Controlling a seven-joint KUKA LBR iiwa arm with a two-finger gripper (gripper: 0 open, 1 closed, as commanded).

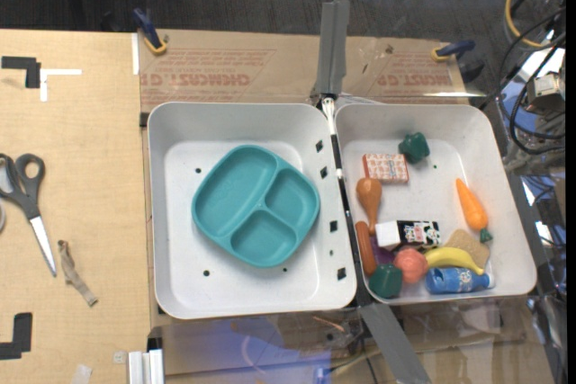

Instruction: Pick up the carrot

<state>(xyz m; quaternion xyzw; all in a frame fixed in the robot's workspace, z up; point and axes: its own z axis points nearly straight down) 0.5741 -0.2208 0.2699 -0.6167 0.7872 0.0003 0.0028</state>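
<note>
The carrot [471,206] is orange with a small green tip at its lower end. It lies against the right wall of the right bin [423,114], pointing up and slightly left. Close below it sit a tan slice of bread [468,245] and a yellow banana [453,258].
The right bin also holds a dark green pepper [414,146], a red-and-white box [385,167], a drumstick [368,196], a sausage [365,247], a milk carton [409,234], a peach [410,264] and a blue bottle [457,281]. The left bin [171,193] holds a teal divided plate [256,205]. Scissors [29,198] lie on the bench at left.
</note>
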